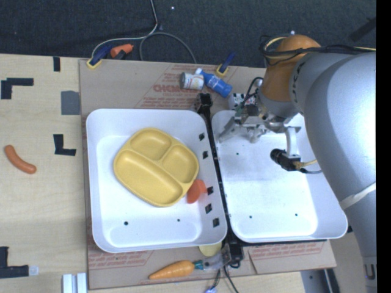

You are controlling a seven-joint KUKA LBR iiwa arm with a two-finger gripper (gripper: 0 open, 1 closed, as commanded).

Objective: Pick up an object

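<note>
Gripper (247,124) poised over right bin (275,224) at its far-left corner (finger state cannot be told), yellow divided plate (156,165) and small orange piece (196,191) lying in left bin (146,237).

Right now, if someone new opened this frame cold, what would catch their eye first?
Probably the yellow divided plate lying in the left bin, with a small orange-red piece touching its lower right edge. Next, the big grey arm with its orange band, coming in from the right and ending over the upper part of the right bin. Off the bins, a toy carrot lies on the cardboard below and a toy sausage sits far left.
</note>
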